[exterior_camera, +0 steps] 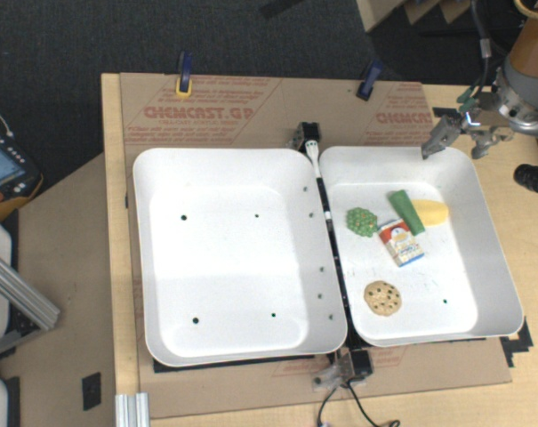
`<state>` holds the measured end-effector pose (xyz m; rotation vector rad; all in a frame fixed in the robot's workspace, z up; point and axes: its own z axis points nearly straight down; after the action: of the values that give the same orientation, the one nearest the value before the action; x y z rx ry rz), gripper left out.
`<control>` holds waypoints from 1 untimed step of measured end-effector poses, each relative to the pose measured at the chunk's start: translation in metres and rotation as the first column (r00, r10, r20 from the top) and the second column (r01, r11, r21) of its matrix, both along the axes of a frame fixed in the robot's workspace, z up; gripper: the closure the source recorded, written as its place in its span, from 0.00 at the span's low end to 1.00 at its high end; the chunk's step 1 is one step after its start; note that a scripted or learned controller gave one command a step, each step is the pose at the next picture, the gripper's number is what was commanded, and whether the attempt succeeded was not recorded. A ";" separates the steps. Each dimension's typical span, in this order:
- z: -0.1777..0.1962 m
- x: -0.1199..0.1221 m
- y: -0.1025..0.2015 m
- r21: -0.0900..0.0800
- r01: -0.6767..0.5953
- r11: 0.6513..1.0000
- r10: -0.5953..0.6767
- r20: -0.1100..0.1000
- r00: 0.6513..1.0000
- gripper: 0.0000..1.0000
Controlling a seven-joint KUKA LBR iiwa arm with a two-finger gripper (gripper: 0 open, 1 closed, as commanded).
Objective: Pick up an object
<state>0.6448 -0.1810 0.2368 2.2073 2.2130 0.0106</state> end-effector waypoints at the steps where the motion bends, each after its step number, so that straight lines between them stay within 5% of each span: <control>1: -0.094 -0.104 -0.038 0.009 0.011 1.000 -0.011 -0.031 0.999 0.00</control>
<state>0.5404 -0.2193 0.1430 2.2394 2.2208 -0.0137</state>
